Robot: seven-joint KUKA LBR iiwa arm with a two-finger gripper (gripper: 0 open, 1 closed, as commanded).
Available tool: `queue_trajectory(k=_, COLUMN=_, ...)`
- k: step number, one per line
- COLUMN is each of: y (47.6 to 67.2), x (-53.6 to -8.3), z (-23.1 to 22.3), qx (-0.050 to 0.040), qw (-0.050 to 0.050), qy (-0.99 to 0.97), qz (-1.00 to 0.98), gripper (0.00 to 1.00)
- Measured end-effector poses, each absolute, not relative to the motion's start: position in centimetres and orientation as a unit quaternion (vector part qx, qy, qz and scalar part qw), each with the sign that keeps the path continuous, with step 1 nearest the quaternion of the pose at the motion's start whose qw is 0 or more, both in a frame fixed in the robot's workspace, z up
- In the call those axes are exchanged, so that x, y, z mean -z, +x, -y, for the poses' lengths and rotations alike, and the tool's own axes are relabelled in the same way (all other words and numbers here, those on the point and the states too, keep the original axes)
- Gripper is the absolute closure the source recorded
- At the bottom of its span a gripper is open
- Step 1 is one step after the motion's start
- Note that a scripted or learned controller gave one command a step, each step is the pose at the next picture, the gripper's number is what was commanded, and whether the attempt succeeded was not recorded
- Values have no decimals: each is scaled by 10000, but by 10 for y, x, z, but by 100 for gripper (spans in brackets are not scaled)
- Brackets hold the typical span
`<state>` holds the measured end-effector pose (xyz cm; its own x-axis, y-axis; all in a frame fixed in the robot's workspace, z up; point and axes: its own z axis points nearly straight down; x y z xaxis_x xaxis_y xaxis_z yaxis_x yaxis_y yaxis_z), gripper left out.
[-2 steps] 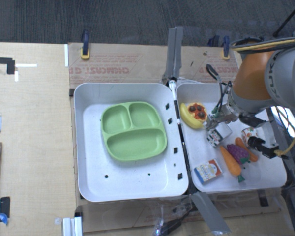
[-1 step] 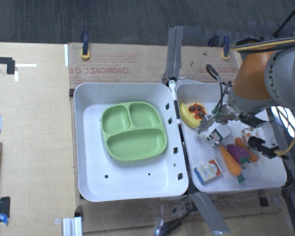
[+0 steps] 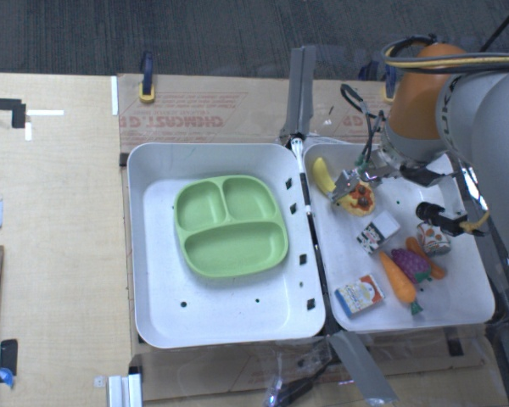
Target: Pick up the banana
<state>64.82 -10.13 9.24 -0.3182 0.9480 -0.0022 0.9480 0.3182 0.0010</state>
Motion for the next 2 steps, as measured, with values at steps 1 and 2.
queue_trajectory(k=1, y=659, x=-93, z=101, qx=11, qw=4, qy=7005, qz=-7136, gripper=0)
queue_trajectory(k=2, y=660, x=-107, z=102, qx=11, qw=32, qy=6995, qz=-7146, gripper=100)
